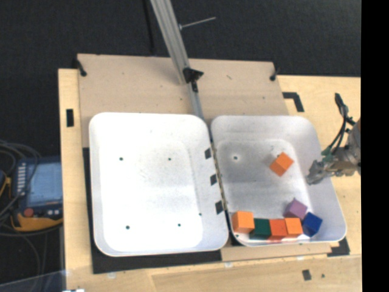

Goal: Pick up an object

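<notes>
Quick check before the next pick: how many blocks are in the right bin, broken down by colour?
Orange: 4, one lying apart mid-bin, three in the row along the near wall
Green: 1
Purple: 1
Blue: 1
Total: 7 blocks, all in the right bin.

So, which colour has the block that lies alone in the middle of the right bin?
Orange block, seen in the camera view.
</notes>
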`<state>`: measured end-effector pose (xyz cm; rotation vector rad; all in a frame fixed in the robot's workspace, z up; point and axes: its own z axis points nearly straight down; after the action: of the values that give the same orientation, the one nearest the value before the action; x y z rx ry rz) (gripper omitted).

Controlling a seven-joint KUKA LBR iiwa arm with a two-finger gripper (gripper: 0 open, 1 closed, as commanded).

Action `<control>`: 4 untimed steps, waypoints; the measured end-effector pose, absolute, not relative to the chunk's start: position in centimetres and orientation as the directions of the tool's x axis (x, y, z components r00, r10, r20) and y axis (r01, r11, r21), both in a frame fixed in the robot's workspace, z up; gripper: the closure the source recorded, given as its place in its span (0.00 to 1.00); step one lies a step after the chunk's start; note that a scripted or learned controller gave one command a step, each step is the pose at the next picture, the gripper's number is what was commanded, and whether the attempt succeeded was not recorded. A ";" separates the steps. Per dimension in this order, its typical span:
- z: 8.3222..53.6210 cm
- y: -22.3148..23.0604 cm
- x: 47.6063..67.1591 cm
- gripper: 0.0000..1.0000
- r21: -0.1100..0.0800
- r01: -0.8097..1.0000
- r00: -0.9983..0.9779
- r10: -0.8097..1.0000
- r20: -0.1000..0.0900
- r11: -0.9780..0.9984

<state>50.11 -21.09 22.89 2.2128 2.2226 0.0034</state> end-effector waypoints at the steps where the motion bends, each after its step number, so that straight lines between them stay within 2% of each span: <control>1: 24.0 -16.2 51.7 1.00 0.005 1.000 -0.009 1.000 0.000 0.009; 2: 24.4 -11.5 53.5 1.00 0.003 1.000 -0.008 1.000 0.001 0.008; 3: 25.4 -6.0 54.3 1.00 0.005 1.000 -0.009 1.000 0.001 0.009; 4: 24.1 -1.0 54.7 1.00 -0.001 1.000 -0.006 1.000 0.000 0.006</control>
<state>54.68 -1.04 24.13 2.2153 2.2295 -0.0010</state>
